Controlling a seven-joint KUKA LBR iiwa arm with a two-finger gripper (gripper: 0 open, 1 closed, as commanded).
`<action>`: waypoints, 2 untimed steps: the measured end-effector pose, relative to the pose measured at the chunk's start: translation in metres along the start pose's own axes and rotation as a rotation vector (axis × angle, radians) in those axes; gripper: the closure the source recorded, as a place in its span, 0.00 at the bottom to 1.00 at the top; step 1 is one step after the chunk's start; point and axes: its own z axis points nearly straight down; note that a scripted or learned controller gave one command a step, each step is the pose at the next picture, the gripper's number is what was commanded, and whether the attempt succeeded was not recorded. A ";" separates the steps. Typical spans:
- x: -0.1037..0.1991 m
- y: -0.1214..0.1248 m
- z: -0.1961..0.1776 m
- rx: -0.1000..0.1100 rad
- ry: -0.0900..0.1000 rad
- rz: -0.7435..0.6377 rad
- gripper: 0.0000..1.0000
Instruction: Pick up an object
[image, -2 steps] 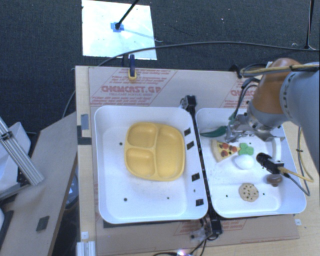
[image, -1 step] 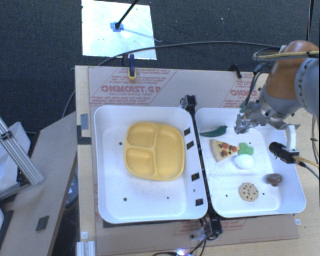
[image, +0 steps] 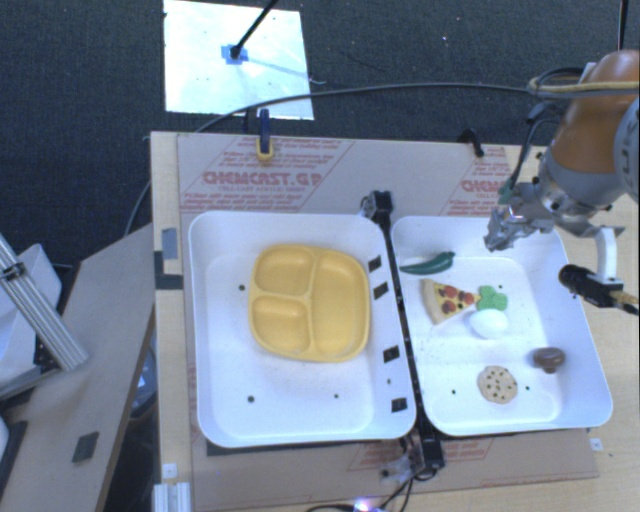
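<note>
From the camera view, the arm (image: 600, 120) reaches in from the right and hangs its pincer (image: 499, 238) over the far edge of the right bin (image: 575, 330); whether it is open or closed I cannot tell, and nothing shows between its tips. In that bin lie a green pepper (image: 428, 264), a pizza slice (image: 447, 298), a green piece (image: 492, 297) touching a white egg (image: 489, 323), a brown lump (image: 548, 359) and a cookie (image: 497, 384). The left bin (image: 225, 400) on the tabletop (image: 300, 175) holds 1 yellow divided plate (image: 307, 302).
</note>
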 end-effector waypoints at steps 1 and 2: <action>0.000 0.001 -0.017 0.002 0.001 0.000 1.00; 0.057 0.012 -0.025 0.002 0.002 -0.005 1.00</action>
